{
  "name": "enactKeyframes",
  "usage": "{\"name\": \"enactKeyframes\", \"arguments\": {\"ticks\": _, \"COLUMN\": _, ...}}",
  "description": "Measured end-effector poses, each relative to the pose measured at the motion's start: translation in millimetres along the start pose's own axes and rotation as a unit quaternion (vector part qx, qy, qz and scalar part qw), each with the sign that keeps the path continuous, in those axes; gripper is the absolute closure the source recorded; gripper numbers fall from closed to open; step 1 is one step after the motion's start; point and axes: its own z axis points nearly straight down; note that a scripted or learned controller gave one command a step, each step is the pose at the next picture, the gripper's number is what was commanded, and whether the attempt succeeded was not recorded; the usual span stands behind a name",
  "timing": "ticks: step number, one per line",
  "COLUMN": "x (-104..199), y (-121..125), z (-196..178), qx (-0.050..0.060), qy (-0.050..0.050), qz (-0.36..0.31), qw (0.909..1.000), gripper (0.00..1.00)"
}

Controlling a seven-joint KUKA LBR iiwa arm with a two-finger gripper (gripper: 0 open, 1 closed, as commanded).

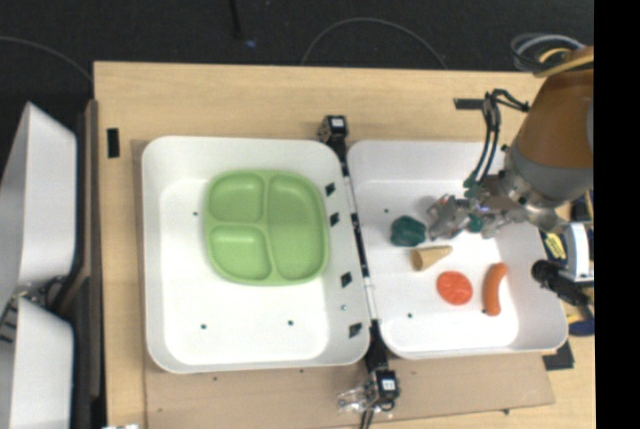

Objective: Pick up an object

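Objects for picking lie in the right bin (400, 332), at the centre right of the frame: a dark teal lump (406, 231) toward the bin's middle, a tan wedge (431, 257) just below and right of it, a round red-orange piece (455, 288) lower still, and an orange sausage-shaped piece (493, 288) standing close beside that one on its right. None of the four touches another as far as the view lets me judge. Just above the wedge and right of the teal lump sits the gripper (444, 216), reaching leftward from the grey and orange arm (552, 142) at the right edge; its tip is a blurred grey tangle, and whether it is spread or closed I cannot tell, nor can I see anything gripped in it. Left of centre, the left bin (170, 337) holds a green divided plate (267, 226) with compartments, lying flat. Both bins rest on the wooden bench (240, 97), with dark floor across the top of the frame.
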Motion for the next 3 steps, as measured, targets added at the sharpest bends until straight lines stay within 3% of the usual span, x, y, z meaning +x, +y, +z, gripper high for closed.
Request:
{"name": "enactKeyframes", "arguments": {"ticks": 1, "x": 0.3, "y": 3.1, "z": -7.3, "qx": -0.007, "qy": -0.001, "qz": -0.002, "qw": 1.0000, "gripper": 0.00}}
{"name": "enactKeyframes", "arguments": {"ticks": 3, "x": -7.9, "y": 7.2, "z": 97.1, "qx": -0.005, "qy": -0.002, "qz": 0.001, "qw": 1.0000, "gripper": 0.00}}
